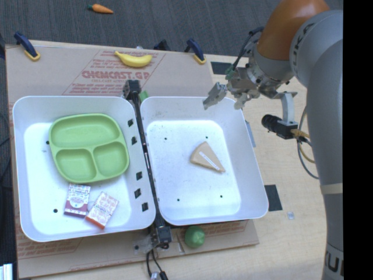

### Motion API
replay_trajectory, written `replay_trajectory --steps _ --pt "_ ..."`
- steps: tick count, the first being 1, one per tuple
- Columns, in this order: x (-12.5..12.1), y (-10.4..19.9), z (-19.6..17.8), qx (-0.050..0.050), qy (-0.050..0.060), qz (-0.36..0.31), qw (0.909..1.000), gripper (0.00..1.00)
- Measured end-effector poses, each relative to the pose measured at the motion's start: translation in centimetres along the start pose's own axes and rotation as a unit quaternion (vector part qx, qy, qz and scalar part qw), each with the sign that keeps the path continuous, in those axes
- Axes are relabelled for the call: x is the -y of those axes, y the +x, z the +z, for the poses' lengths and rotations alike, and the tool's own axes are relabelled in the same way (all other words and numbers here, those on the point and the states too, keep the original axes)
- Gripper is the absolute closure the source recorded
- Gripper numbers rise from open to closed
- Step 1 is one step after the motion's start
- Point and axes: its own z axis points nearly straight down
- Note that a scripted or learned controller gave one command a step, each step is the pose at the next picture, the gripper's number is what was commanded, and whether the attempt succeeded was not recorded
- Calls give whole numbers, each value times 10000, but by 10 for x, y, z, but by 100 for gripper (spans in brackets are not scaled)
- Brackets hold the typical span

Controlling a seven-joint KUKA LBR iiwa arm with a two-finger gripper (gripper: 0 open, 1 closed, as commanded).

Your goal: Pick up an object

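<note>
A tan wedge-shaped piece (207, 156) lies flat near the middle of the right bin (245, 179). In the left bin (23, 174) sit a green divided plate (88, 146) and two small printed packets (77, 199) (102, 209) near its front. My gripper (226, 100) hangs over the right bin's far right corner, well above and behind the wedge. Its two fingers are spread apart and open, with nothing between them.
A yellow banana (134, 58) rests on the cardboard behind the bins. An orange carrot (102, 8) lies on the floor beyond. A green ball (195, 236) sits at the front edge. Blue clamps (196, 49) grip the board's back edge.
</note>
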Motion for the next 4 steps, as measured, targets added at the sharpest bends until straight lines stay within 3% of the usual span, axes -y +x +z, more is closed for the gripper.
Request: replay_trajectory --steps 1,2,3,4 --pt "80 17 83 -6 21 -9 10000 0" --pt "128 -17 150 1 5 -9 10000 0" --pt "43 -26 149 -8 -10 1 10000 0" --pt "43 -25 139 -14 -3 -11 10000 100"
